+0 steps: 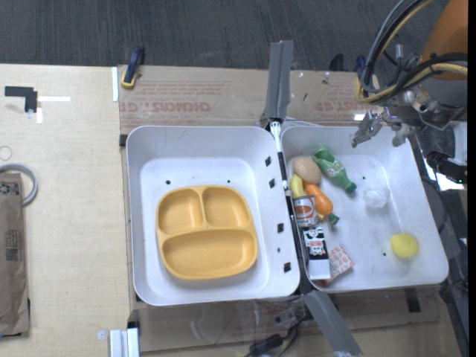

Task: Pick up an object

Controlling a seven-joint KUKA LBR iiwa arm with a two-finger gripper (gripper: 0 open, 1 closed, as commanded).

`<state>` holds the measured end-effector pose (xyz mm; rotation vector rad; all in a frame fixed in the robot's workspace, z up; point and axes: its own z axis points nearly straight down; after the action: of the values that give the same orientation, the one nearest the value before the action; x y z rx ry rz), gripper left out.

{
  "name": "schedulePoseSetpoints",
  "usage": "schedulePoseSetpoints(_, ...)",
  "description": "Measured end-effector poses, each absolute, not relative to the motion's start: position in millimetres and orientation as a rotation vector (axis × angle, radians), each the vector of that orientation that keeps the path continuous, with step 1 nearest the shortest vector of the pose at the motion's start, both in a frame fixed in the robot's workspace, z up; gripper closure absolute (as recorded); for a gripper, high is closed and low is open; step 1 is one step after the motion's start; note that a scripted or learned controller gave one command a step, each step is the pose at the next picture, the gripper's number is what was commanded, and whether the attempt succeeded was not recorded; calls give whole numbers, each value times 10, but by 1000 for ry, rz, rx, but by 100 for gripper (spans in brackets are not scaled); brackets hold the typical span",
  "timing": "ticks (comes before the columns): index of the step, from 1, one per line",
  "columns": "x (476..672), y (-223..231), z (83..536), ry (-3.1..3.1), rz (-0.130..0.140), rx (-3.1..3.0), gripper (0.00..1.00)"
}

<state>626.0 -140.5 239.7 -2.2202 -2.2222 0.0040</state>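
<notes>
Fingers [367, 131] of the gripper [383, 131] stand spread apart with nothing between them, hovering over the far edge of the right bin [435, 222]. Far to their left and nearer the camera, a brown bag [11, 251] lies on the bench. A blue and yellow clamp [132, 67] sits well left of the fingers and a little beyond them. The left bin [135, 199] lies down-left of the fingers and holds a yellow plate [207, 233] with three compartments. The pickable things are all in the right bin, below the fingers and apart from them. A yellow piece [297, 187], a can [304, 211] and a black and white box [317, 248] line that bin's left wall. A beige lump [306, 169] sits above them, with a carrot [320, 198] just beside the can. A green bottle [335, 171] lies tilted, the thing nearest the fingers on their lower left. A red patterned packet [341, 260] touches the box. A clear lump [375, 195] rests almost straight below the fingers, and a yellow ball [404, 245] lies further down, slightly to their right.
</notes>
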Motion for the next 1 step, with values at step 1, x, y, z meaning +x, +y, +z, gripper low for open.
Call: schedulePoseSetpoints(1,6542,-1412,929,-2420,0,-2008,0)
